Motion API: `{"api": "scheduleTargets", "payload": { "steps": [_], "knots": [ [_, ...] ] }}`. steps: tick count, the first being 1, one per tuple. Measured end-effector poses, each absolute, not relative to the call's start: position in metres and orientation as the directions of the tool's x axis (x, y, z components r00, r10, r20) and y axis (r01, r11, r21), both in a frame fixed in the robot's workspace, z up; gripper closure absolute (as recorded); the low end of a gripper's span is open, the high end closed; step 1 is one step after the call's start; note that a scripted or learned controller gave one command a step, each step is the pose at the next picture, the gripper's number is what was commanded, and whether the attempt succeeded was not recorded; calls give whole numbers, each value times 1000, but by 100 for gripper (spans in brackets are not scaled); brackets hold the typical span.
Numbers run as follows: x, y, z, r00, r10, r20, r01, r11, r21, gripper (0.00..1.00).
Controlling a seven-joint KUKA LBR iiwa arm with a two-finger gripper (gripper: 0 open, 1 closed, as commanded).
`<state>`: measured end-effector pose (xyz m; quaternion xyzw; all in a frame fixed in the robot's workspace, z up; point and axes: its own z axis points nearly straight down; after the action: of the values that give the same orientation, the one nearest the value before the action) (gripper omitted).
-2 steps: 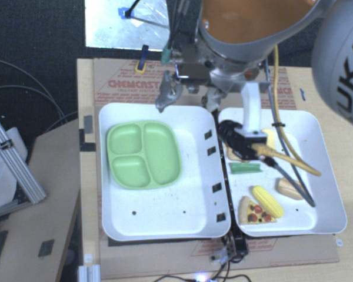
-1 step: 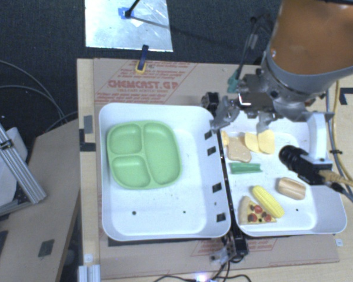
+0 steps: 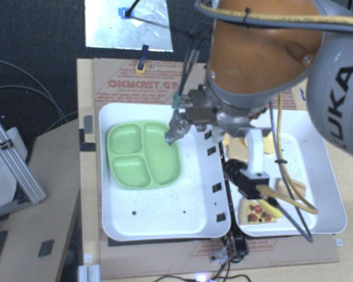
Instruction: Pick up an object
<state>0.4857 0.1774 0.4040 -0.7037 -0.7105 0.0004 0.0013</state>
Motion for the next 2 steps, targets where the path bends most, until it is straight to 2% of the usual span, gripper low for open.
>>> {"api": "scheduleTargets", "payload": {
  "steps": [1,2],
  "knots": [
    [517,209,452,-6,1000,4,1000,6,8,0],
    [559,221,512,-6,1000,4,1000,5,10,0]
  ]
}}
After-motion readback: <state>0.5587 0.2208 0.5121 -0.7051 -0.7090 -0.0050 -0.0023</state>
